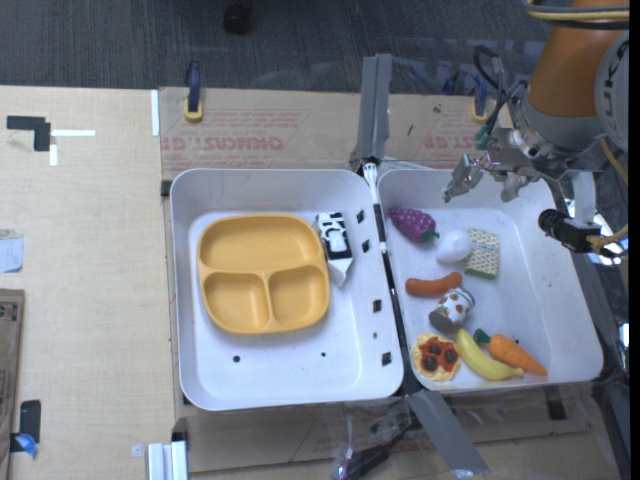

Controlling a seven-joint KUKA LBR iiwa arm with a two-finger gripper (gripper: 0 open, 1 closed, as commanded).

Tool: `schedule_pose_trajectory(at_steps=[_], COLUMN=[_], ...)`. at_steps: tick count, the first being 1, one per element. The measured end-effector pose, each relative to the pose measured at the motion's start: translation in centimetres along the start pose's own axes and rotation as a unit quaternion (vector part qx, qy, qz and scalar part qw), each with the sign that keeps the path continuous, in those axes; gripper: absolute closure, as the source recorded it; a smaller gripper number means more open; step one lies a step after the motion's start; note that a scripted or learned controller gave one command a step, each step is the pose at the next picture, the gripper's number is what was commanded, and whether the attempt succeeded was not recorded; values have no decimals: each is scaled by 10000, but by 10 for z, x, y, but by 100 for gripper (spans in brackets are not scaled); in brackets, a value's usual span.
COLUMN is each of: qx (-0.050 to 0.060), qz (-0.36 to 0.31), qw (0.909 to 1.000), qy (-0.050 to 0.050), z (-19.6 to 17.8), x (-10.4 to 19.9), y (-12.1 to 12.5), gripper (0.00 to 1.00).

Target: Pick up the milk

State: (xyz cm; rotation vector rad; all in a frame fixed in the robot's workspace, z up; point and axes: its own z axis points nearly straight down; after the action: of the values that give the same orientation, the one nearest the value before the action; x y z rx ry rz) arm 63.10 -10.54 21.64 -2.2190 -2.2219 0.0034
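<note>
Your gripper (487, 178) hangs open and empty over the right bin (570, 298), well apart from the milk (335, 236) beside the yellow tray (262, 271)

In the left bin (190, 298) the milk (335, 236) is wedged between the yellow tray (263, 273) and the divider wall (380, 258), with open floor only in front of it, while the right bin's (570, 298) toys crowd its left and front, leaving its right side bare.

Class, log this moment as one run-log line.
gripper: above right bin, holding nothing | milk: left bin, beside yellow tray | pick: not done
</note>
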Motion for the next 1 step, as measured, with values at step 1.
schedule_pose_trajectory(at_steps=[1], qx=[11], qz=[1149], qw=[9934], qy=[0], z=[26], x=[71], y=[-35], gripper=[0])
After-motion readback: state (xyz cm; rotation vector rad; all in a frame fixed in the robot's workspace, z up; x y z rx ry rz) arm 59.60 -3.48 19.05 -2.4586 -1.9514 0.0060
